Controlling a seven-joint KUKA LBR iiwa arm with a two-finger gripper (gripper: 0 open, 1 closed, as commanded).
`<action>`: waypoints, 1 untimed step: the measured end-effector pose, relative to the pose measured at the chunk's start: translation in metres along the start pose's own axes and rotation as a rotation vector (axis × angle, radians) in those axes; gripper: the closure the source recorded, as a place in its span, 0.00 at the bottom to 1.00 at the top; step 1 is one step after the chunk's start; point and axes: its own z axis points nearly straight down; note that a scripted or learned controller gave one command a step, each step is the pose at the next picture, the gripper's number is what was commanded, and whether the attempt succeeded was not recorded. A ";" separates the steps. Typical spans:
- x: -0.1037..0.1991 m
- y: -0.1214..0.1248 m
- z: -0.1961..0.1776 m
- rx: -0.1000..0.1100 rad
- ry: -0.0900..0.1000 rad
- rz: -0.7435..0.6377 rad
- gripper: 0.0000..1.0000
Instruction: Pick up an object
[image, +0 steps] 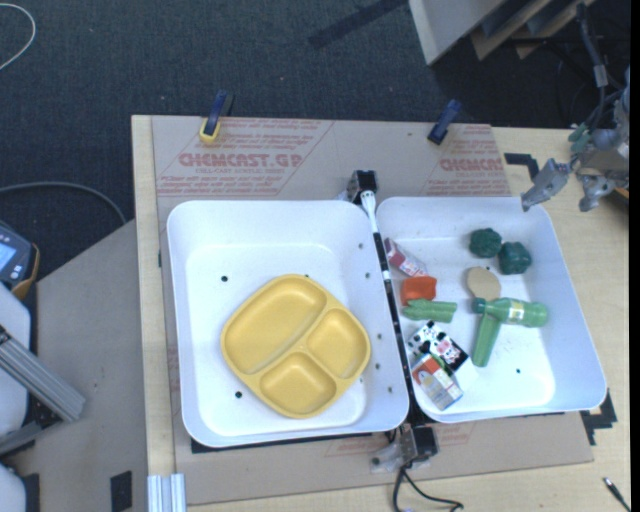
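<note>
The end effector hangs at the frame's upper right — fingers spread, holding nothing — just above the right bin and its two dark green lumps.

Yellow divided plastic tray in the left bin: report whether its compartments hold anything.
Empty. The yellow divided plastic tray lies flat in the left white bin, and all three compartments show bare yellow floor with nothing in them.

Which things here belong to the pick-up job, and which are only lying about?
Belong to the job:
gripper, above the right bin's far corner
green T-shaped toy
two dark green lumps
orange piece
black-and-white toy
right bin

Lying about:
yellow divided tray in the left bin
blue clamps
</note>
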 end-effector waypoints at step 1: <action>0.001 0.002 -0.009 -0.014 -0.003 -0.004 0.00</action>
